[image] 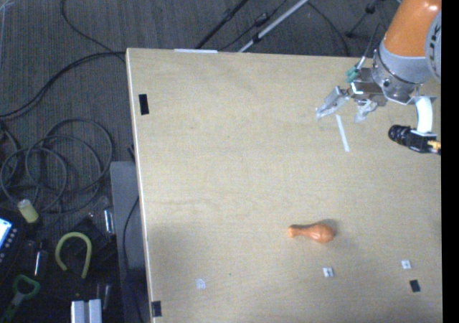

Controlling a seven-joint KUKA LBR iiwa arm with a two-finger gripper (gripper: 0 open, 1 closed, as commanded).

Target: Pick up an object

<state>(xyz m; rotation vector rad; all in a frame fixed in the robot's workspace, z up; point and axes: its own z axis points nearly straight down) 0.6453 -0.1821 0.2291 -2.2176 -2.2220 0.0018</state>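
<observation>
An orange, pear-shaped object (313, 232) lies on its side on the tan bench top (229, 171), toward the lower right. My gripper (346, 108) hangs at the upper right, well above and beyond the orange object and apart from it. Its two fingers are spread open with nothing between them. The grey wrist with its orange band (412, 24) rises behind the gripper.
A thin white stick (343, 133) lies on the bench just below the gripper. Small square markers (328, 271) dot the lower right, and a black tag (143, 104) sits near the left edge. Cables and tools (64, 242) cover the floor to the left.
</observation>
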